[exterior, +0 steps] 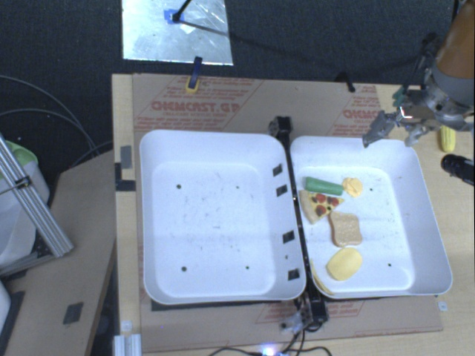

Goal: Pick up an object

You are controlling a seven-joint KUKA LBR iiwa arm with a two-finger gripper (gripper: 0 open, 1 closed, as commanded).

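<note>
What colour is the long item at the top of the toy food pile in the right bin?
Green, seen in the camera view.

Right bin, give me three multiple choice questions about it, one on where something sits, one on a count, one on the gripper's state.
1. Where does the green piece lie?
A. In the left bin
B. In the right bin, near its left wall
C. On the bench outside both bins

2. How many items lie in the right bin?
A. Two
B. Five
C. Nine

3. What is the gripper doing?
A. Open, above the right bin's far rim, holding nothing
B. Clamped on the pizza slice
C. Resting inside the left bin

Answers:
1. B, it lies beside the pizza slice.
2. B: green piece, pizza slice, small yellow piece, bread slice, yellow lump.
3. A, its fingers are spread with nothing between them.
</note>
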